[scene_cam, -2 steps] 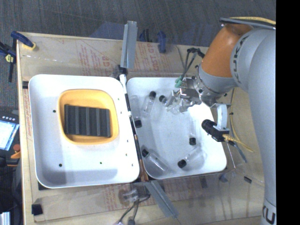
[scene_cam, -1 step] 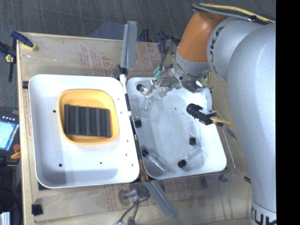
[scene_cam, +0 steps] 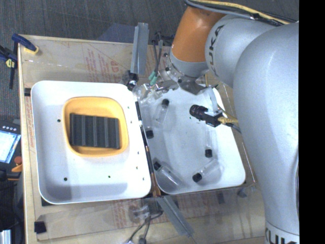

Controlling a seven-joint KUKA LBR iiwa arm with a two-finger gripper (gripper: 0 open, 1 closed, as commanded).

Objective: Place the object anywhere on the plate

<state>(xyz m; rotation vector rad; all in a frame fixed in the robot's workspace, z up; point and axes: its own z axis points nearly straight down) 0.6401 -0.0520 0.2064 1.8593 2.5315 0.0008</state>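
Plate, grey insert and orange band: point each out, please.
plate [scene_cam: 118,105]: camera view, yellow rim, upper right corner.
grey insert [scene_cam: 95,130]: camera view, middle of its ribbed top.
orange band [scene_cam: 195,34]: camera view, middle of the band.

The grey arm [scene_cam: 264,111] at the frame's right covers the right bin's [scene_cam: 228,172] far right corner, runs off the bottom edge, and its tool [scene_cam: 152,88] is too cluttered to read.

White letters "KU", cut off, show on the arm [scene_cam: 264,136] at bottom edge.

One fixed overhead camera looks down aslant on both bins [scene_cam: 51,187].
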